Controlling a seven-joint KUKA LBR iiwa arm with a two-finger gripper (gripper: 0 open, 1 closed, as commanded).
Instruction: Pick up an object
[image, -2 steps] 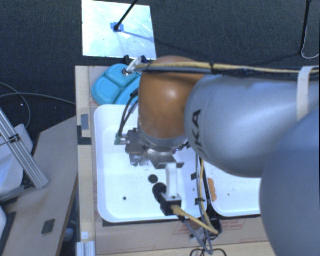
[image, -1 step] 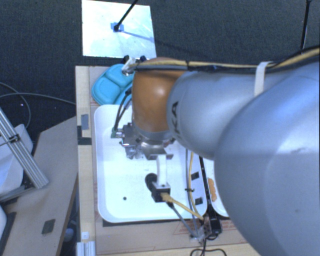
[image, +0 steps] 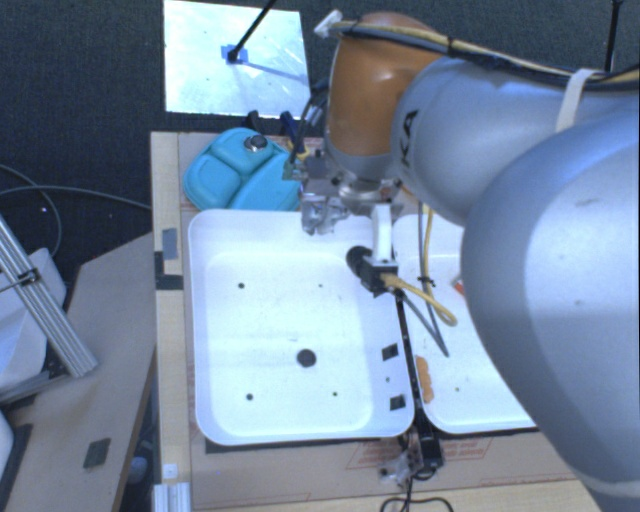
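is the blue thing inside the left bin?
No. The blue container lies on the bench beyond the far rim of the left bin, outside it.

Dark letters stand sideways on the grey arm (image: 470, 130) just below its orange band (image: 365, 90); only "KA" can be made out, the rest cut off by the curve; no other text is readable.

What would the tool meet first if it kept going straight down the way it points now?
Probably the far rim of the left bin, or the bare bin floor just inside it. The tool hangs over that edge, beside the blue container. Depth is hard to judge from this slanted view.
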